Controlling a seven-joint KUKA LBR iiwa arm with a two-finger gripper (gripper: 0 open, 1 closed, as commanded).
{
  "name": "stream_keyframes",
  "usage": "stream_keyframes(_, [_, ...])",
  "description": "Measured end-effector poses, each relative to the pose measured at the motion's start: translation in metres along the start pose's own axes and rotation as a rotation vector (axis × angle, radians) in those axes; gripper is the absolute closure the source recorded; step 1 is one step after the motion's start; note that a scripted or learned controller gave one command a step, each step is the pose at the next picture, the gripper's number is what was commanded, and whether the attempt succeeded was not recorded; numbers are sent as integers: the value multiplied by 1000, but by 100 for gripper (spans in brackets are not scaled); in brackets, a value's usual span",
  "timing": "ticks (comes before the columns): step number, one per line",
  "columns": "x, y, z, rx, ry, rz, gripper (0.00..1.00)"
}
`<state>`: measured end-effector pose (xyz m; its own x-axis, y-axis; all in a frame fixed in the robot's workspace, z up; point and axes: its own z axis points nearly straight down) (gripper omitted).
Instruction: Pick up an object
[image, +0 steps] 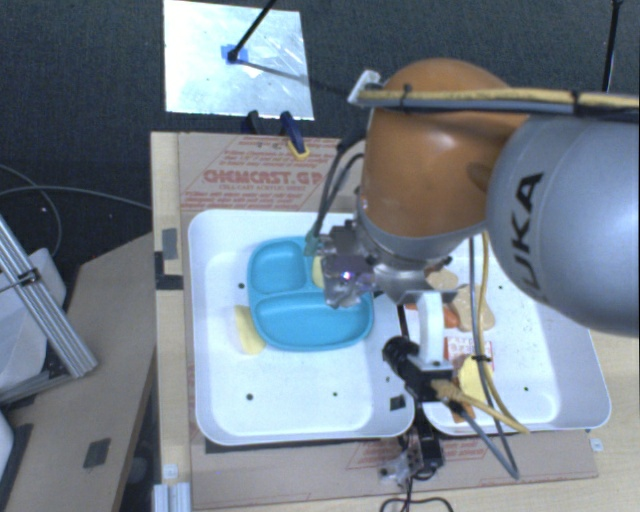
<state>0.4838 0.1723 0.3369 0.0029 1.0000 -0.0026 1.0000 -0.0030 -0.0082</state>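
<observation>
At the far left the pale tabletop (110, 330) carries the left bin (300, 395); inside it, nearest the left wall, lies a yellow piece (247, 330), just beside a blue divided tray (290, 315) that takes up the bin's middle; a small yellow thing (318, 270) shows at the tray's upper right edge, partly hidden; the claw (347, 285) hangs right there, low over the tray's right rim; the wrist covers it, so I cannot tell whether it is open or closed, nor whether it has anything in it; the arm (440, 150) blocks much of the right bin (565, 395), where a few orange and white things (465, 310) peek out, too hidden to name; the likeliest target is the tray or the small yellow thing beside it; the risk, as I judge it, is that the claw closes on the tray's thin rim and the shallow tray tips or slips free on the lift; it could also push the small yellow thing aside and grasp nothing
</observation>
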Motion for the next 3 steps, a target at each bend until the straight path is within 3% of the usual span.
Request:
stream_keyframes(1, [-25, 41, -208, -28, 8, -3, 100])
stream_keyframes(2, [42, 5, -78, 3, 0, -13, 100])
stream_keyframes(3, [62, 7, -205, -20, 9, -9, 100])
